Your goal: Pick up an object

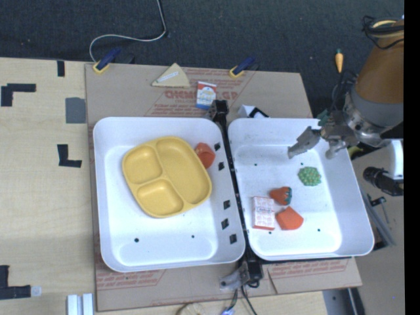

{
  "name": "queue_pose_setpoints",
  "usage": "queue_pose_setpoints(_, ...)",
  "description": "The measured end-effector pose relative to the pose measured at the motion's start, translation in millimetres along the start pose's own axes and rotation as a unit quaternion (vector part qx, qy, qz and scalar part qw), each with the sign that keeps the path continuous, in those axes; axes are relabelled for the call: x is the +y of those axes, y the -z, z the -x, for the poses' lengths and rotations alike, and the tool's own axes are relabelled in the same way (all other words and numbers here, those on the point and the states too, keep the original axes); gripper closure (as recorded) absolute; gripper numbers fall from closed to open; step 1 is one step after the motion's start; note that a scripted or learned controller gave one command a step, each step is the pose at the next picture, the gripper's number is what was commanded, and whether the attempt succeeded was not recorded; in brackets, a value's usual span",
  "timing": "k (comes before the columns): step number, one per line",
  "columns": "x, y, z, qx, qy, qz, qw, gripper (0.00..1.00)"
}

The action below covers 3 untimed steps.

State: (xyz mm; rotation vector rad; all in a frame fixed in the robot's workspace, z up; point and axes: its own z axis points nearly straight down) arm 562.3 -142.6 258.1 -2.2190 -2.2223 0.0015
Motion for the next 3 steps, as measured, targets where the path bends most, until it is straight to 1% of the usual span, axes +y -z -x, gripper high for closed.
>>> queue_pose_setpoints(1,-8.9,-155.9,8.1,0.001,0.000,-0.002,1.0000,0.00)
queue_pose_setpoints(2,-25.3,-171.5,-29.7,-0.001,-0.001,0.003,1.0000,0.00)
queue_pose_setpoints(3,-24.8,-161.8,-29.0,-0.002,-0.001,0.004,1.0000,1.00)
